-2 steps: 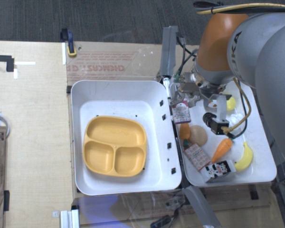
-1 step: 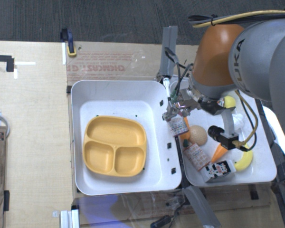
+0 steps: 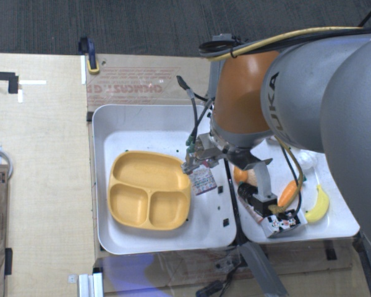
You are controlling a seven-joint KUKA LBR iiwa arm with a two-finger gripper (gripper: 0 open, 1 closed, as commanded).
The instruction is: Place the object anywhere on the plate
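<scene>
Filling the upper right of the frame, 1 grey arm [image 3: 321, 85] with an orange band reaches down over 2 white bins. Its pincer [image 3: 195, 159] hangs at the frame's centre, just beside the right edge of a yellow 3-compartment plate [image 3: 149, 189] in the left bin [image 3: 105, 166]. Whether the pincer is released or clenched cannot be told. A small printed packet [image 3: 202, 181] lies just below it, beside the plate. The right bin [image 3: 340, 224] holds a banana [image 3: 318, 206] and a carrot [image 3: 287, 193].
</scene>
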